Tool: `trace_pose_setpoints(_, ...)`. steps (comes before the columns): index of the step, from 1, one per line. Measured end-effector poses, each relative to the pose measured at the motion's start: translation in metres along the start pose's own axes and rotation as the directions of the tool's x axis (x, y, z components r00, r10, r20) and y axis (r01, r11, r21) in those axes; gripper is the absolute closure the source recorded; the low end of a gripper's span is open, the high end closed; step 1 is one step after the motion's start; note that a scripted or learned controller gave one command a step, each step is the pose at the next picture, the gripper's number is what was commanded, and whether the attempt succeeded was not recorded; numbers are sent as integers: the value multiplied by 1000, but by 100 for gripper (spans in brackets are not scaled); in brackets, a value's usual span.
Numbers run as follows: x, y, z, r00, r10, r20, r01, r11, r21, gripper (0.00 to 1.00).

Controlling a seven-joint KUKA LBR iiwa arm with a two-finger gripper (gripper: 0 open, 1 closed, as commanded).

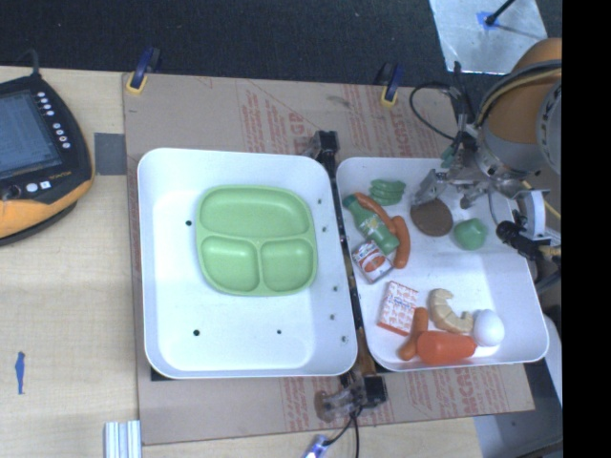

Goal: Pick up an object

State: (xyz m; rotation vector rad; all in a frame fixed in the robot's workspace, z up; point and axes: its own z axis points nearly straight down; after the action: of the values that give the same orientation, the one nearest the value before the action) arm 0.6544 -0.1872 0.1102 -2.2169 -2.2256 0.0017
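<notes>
The right bin (511, 289) holds several small toy foods. A brown disc (431, 219) and a green ball (469, 234) lie at its far right part. My gripper (455, 189) hangs just above and behind these two, below the orange band of the arm (520, 84). Nothing shows held in it. Further left lie a green bottle (372, 222), an orange sausage (402, 240), a green leafy piece (387, 190) and a red-and-white can (372, 260). Near the front lie a cracker packet (398, 306), a carrot (413, 332), a red pepper (445, 348), a beige pastry (447, 309) and a white egg (488, 328).
The left bin (172, 322) carries a green divided plate (256, 239). A control pendant (33, 156) rests at the bench's left edge. Clamps (143, 68) hold the cardboard at the back. Cables (434, 113) loop behind the gripper.
</notes>
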Motion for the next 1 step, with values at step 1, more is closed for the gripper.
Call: trace_pose_setpoints(1,39,-89,-35,1000,-1,0,1,1000,3,0)
